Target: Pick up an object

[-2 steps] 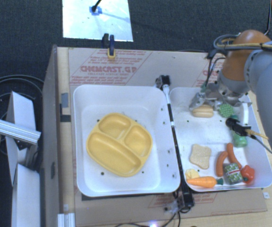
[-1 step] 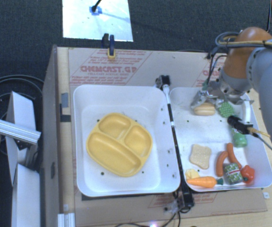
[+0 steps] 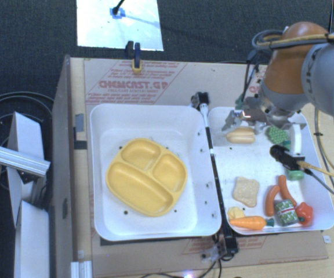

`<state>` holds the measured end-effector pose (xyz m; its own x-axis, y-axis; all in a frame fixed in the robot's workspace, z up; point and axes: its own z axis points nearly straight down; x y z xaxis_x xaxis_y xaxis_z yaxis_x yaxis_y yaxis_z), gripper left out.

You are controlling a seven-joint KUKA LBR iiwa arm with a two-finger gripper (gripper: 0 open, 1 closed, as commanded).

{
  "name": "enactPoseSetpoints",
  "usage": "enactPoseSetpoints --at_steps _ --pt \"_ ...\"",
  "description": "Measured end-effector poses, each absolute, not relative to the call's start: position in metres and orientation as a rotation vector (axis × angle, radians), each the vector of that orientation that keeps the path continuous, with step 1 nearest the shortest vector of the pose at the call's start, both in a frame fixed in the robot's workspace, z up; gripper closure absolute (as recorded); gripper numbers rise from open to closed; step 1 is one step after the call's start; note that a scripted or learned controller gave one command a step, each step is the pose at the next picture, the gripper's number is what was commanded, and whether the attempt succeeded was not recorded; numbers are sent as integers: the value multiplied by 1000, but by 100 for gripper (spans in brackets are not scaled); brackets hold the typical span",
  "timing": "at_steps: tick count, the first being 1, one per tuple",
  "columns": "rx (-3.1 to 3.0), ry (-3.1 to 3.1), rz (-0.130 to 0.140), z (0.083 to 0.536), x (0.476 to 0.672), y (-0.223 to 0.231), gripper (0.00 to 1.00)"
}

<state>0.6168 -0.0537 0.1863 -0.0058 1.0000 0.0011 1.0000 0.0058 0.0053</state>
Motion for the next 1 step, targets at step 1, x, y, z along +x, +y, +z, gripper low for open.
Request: enactPoseSetpoints --at_steps 1 --pt "2216 2223 3 248 585 -51 100"
